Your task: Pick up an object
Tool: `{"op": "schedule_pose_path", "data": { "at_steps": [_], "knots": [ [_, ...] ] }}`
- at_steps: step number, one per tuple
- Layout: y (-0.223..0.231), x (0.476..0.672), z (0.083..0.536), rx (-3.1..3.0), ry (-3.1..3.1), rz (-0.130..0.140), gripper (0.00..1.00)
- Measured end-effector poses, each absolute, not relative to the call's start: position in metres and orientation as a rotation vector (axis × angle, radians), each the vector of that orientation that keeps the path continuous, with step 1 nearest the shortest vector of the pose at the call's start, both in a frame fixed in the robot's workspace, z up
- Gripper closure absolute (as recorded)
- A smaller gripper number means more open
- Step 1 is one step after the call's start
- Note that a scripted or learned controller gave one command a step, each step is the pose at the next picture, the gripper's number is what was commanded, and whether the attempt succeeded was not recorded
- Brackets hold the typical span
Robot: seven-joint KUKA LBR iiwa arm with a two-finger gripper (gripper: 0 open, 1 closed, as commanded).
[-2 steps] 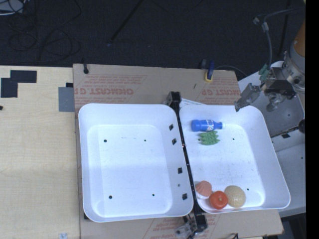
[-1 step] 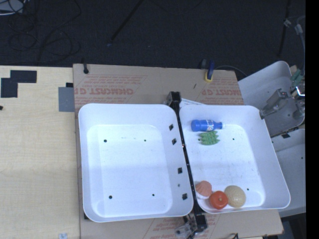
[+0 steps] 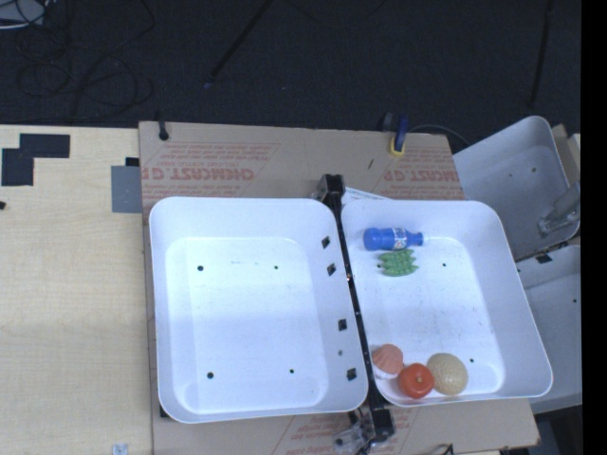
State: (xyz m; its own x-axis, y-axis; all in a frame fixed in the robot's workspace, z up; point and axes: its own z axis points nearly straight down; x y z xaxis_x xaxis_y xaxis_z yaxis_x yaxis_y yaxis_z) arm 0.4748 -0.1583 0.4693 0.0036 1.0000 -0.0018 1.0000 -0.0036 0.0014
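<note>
We pick blue bottle (image 3: pixel 392 239), lying on its side at far end of right bin (image 3: pixel 520 282), green toy (image 3: pixel 398 263) just beside. Descend across its short axis (clustered red ball (image 3: pixel 415 380), possibly tomato, riskier). Gripper jaw state: cannot tell.

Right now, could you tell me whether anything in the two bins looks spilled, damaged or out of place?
Nothing stands out. The blue bottle lies on its side beside the green toy near the far side of the right bin; the pink shell, red ball and tan ball cluster in its near corner. Nothing looks spilled or broken.
</note>
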Motion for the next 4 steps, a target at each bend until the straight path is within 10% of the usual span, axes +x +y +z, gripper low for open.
{"op": "schedule_pose_path", "data": {
  "at_steps": [1,2,4],
  "knots": [
    [-0.217,0.476,0.508,2.223,2.214,-0.001,0.0],
    [-0.214,0.477,0.516,2.219,2.226,-0.004,1.0],
    [-0.213,0.476,0.5,2.22,2.225,-0.003,1.0]
  ]
}}
